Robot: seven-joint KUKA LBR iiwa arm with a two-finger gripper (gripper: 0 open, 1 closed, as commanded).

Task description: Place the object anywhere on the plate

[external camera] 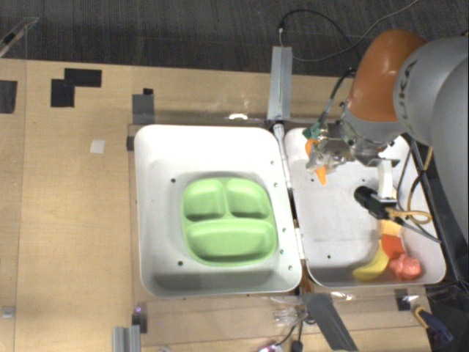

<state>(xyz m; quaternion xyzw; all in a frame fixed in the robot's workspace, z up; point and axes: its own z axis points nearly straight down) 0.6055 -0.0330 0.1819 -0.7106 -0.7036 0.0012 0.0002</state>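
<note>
The green three-compartment plate (229, 220) lies in the middle of the left white bin (157, 196), with nothing on it. My gripper (324, 157) hangs over the upper left part of the right bin (330, 226), just right of the wall between the bins. A small orange carrot-like piece (320, 173) sticks out below the fingers, and another bit of orange shows at their upper left. The fingers are shut on it. It appears to be raised off the bin floor.
In the right bin's lower right corner lie a yellow banana (370, 267), a pink-red fruit (405, 267) and an orange piece (393, 244) close together. A metal post (279, 86) stands behind the bins, over the dividing wall.
</note>
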